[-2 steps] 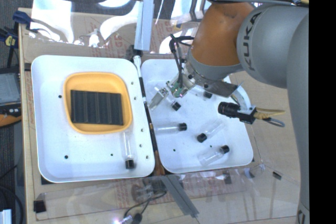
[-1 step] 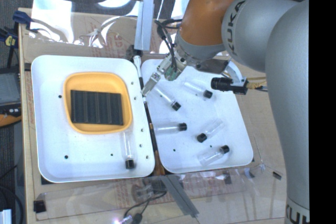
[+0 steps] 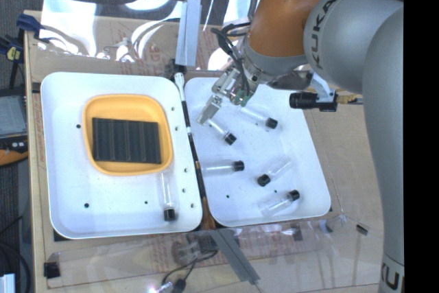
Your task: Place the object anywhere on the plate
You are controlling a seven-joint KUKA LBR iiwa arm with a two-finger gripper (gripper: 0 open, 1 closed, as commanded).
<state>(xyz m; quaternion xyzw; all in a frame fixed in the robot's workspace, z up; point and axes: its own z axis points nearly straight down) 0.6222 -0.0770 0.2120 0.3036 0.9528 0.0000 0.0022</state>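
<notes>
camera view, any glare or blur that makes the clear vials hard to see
In the camera view, bright glare sits on the clear panel behind the bins; the white right bin washes out the clear vials, so the black caps, like one vial, mark them; the pincer looks slightly soft.

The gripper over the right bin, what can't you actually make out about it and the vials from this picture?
- Gripper: too small and slanted in the camera view to tell whether its fingers are open or hold anything.
- Vial just below it: clear glass against the white right bin; touching or apart, cannot tell.
- Vial in the left bin: contents too small to see.
</notes>
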